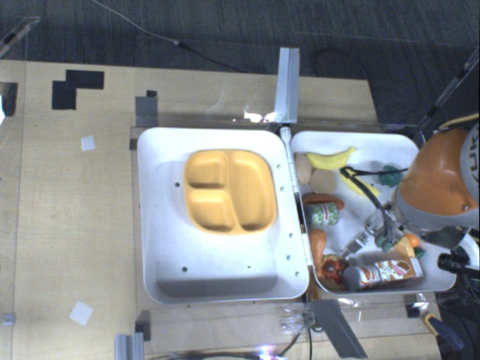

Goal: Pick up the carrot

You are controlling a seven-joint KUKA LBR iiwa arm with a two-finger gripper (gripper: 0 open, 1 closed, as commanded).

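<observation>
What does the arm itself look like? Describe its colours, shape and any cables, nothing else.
The arm is a thick, rounded body with a broad orange band and a grey section below it. It narrows to a small metallic silver gripper built from slim, shiny parts. A black cable with a yellow-green stretch runs along it toward the wrist. No lettering or markings can be made out.

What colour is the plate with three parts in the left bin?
The plate is yellow, plain with no pattern, seen clearly in the camera view.
</observation>
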